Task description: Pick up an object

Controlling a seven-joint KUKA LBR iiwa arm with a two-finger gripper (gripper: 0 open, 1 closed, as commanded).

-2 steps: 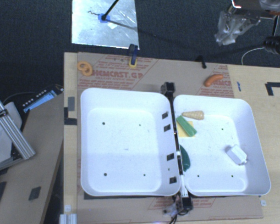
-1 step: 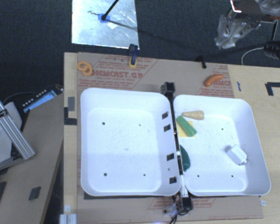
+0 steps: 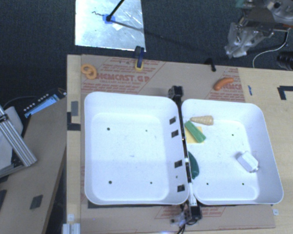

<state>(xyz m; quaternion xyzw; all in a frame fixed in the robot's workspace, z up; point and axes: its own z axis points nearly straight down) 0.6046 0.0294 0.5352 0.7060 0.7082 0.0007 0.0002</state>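
The right bin (image 3: 268, 142) holds a tan cone-shaped piece (image 3: 202, 120) and a green block (image 3: 195, 131) near its far left corner. A dark green object (image 3: 192, 166) lies against its left wall, and a small white object (image 3: 248, 162) lies towards its right side. My gripper (image 3: 237, 44) hangs at the top right, beyond the bench's far edge and well away from both bins. Nothing shows in its grasp.
The left bin (image 3: 131, 147) stands beside the right one. On the cardboard behind the bins lie an orange sausage-shaped toy (image 3: 223, 83), an orange ring (image 3: 89, 71) and a yellow-and-blue clip (image 3: 138, 58). A shiny sheet (image 3: 109, 21) lies on the floor at the back.
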